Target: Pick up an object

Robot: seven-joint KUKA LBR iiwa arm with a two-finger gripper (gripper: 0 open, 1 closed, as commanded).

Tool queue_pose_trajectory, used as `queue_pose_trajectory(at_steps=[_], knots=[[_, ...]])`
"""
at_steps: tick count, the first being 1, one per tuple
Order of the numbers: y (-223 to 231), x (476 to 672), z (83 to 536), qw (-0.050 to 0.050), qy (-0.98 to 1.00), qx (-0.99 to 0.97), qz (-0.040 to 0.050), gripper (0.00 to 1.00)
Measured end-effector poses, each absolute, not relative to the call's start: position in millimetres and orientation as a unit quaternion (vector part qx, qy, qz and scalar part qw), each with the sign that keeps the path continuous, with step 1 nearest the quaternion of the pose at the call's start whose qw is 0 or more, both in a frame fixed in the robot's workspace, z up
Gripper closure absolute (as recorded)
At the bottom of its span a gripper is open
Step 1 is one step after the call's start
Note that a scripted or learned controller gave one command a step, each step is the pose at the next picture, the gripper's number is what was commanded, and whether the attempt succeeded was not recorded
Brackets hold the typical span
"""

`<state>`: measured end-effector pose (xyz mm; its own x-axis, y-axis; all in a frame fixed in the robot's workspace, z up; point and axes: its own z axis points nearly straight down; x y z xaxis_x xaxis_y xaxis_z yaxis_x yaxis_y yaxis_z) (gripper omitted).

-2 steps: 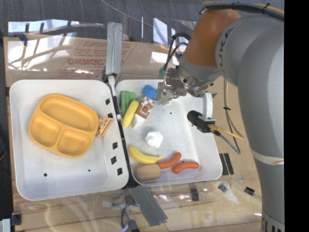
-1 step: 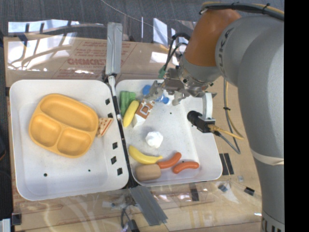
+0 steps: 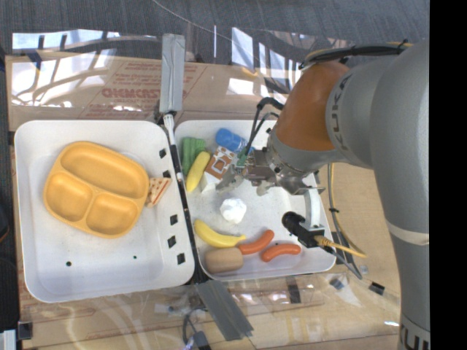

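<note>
My gripper (image 3: 238,172) hangs low over the upper middle of the right bin (image 3: 321,265). It is right beside a small brown and white carton (image 3: 217,164), and a white crumpled ball (image 3: 233,210) lies just below it. A blue object (image 3: 228,138) sits behind the carton. Left of the carton lie a yellow corn-like piece (image 3: 197,170) and a green vegetable (image 3: 190,152). Along the bin's front lie a banana (image 3: 216,234), a brown potato-like lump (image 3: 223,259) and two red sausages (image 3: 255,243) (image 3: 281,251). The view does not show anything held.
The left bin (image 3: 44,283) holds a yellow divided plate (image 3: 95,188) with a small toast-like piece (image 3: 157,190) at its right edge. A ridge with black clips (image 3: 177,217) separates the bins. The arm's grey and orange body (image 3: 328,115) covers the right bin's far right side.
</note>
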<state>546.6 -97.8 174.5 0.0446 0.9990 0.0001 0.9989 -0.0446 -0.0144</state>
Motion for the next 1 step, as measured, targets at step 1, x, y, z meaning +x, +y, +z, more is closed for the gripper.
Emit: queue_pose_trajectory(at_steps=[1], knots=[[-56.0, 529.4, 250.6, 0.001, -0.749, -0.663, 0.0009, 0.00]])
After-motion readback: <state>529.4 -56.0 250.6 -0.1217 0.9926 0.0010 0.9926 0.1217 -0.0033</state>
